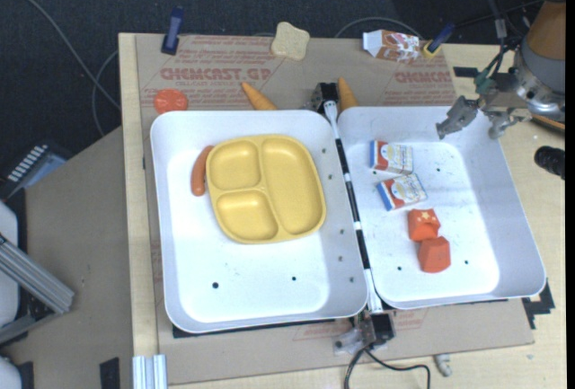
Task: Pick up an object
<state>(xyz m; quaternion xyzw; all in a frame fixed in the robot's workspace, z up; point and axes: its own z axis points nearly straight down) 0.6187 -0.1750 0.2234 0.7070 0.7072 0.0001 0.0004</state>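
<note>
A: Two white bins on the worktop (81, 225). Where was the gripper (476, 119)?
B: Over the far right corner of the right bin (503, 261), fingers spread wide w/ nothing between them.
A: Closest obj?
B: Small carton (393, 157), below-left of the fingers, apart from them. 2nd carton (402, 191) just beyond it, then an orange block (423, 223) and a red piece (434, 255) further toward the near rim.
A: Left bin (260, 288)?
B: Well left of the fingers; yellow divided plate (265, 188) inside, sausage (199, 172) touching its left edge.
</note>
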